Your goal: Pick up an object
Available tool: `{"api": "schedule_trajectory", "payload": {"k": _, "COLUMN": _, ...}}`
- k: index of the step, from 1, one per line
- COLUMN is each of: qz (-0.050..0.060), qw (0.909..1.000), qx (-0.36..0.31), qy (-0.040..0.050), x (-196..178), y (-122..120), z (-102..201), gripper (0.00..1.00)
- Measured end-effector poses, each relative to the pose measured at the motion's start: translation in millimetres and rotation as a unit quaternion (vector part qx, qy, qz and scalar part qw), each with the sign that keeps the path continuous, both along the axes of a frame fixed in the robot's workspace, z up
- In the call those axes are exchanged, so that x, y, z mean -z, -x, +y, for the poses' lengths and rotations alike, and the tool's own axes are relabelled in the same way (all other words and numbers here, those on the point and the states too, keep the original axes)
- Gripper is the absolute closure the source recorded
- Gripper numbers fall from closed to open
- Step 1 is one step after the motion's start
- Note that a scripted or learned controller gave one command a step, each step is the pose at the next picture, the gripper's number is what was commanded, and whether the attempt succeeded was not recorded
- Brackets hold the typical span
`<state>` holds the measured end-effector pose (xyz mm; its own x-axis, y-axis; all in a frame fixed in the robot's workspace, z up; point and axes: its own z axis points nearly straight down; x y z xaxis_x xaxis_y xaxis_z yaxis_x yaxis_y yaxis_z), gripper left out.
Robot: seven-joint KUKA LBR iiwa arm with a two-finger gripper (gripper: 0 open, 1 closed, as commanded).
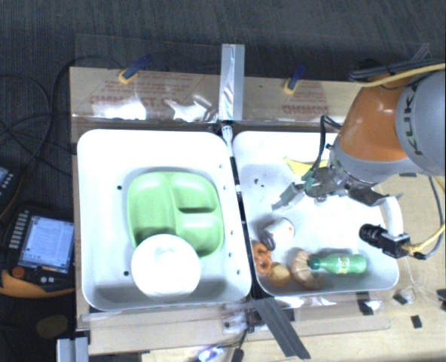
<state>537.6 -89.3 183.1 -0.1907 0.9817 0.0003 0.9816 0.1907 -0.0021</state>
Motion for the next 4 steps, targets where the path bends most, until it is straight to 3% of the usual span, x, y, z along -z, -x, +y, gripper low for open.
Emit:
{"api": "schedule_trajectory", "payload": {"k": 1, "qz": -0.004, "qw": 0.9892, "qx": -0.146, "qy": 0.0007, "x": 77, "y": 52, "z": -11, "gripper": 0.0}}
{"api": "schedule_trajectory", "payload": {"k": 2, "qz": 0.0, "qw": 0.9936, "qx": -0.113, "qy": -0.0004, "x": 61, "y": -10, "z": -22, "gripper": 0.0}}
{"api": "schedule_trajectory", "payload": {"k": 3, "qz": -0.001, "qw": 0.982, "qx": -0.189, "qy": 0.0005, "x": 74, "y": -109, "z": -19, "gripper": 0.0}}
{"api": "schedule_trajectory", "payload": {"k": 4, "qz": -0.007, "qw": 0.973, "qx": -0.231, "qy": 0.0025, "x": 93, "y": -85, "z": -26, "gripper": 0.0}}
